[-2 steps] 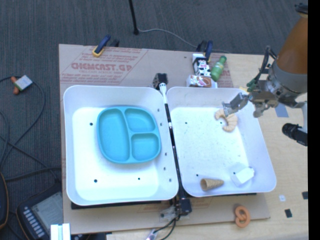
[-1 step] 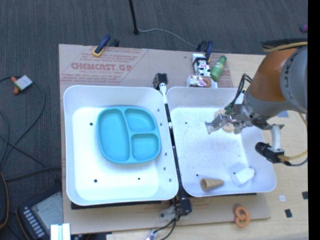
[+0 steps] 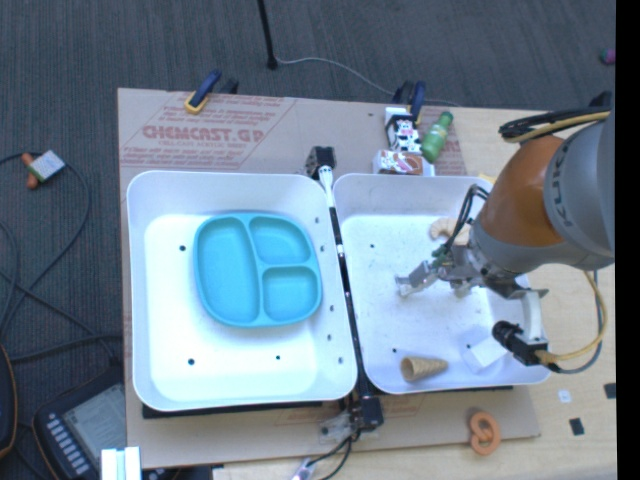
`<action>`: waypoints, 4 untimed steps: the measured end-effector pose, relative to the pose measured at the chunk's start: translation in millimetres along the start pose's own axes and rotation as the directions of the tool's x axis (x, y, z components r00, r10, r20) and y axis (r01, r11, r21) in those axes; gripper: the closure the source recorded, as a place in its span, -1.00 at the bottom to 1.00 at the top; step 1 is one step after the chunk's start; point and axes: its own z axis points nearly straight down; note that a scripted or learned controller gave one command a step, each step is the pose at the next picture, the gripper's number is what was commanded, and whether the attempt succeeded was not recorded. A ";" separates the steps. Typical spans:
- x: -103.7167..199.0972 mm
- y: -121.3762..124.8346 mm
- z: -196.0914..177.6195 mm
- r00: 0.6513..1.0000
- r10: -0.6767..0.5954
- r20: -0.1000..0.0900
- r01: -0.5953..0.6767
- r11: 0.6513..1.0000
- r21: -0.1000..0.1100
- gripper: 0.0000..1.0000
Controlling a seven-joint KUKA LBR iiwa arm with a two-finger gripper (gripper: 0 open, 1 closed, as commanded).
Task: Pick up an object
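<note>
Two white bins side by side on a bench (image 3: pixel 150 118) topped with cardboard bearing red lettering. In the left bin (image 3: pixel 165 368), a blue plate (image 3: pixel 258 270) with three compartments, lying flat near the middle.

Over the right bin (image 3: pixel 375 363), a grey arm (image 3: pixel 545 203) with an orange band, reaching in from the right. At its tip, the hand (image 3: pixel 415 281), low over the middle of the bin floor and pointing left. Spread or pressed together: cannot tell from this angle.

Loose in the right bin:
- a tan cone (image 3: pixel 425 368) lying on its side near the near wall, well apart from the hand and to its near side
- a small white piece (image 3: pixel 482 353) just right of the cone, beside the arm's black cable fitting
- a pale tan lump (image 3: pixel 440 230) toward the far wall, partly hidden behind the arm

Beyond the bins, on the far part of the bench, a green bottle (image 3: pixel 436 136) lying tilted, touching a printed packet (image 3: pixel 403 158). Blue clamps at the far edge, one to the left (image 3: pixel 203 90) and one near the bottle (image 3: pixel 416 94). On the near right of the bench, an orange ring (image 3: pixel 484 431). Around it all, dark carpet with cables, and a small grey and orange box (image 3: pixel 45 166) at far left.
</note>
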 end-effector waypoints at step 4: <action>-12.5 126.9 -119.7 1.000 -0.003 0.000 0.003 1.000 0.003 1.00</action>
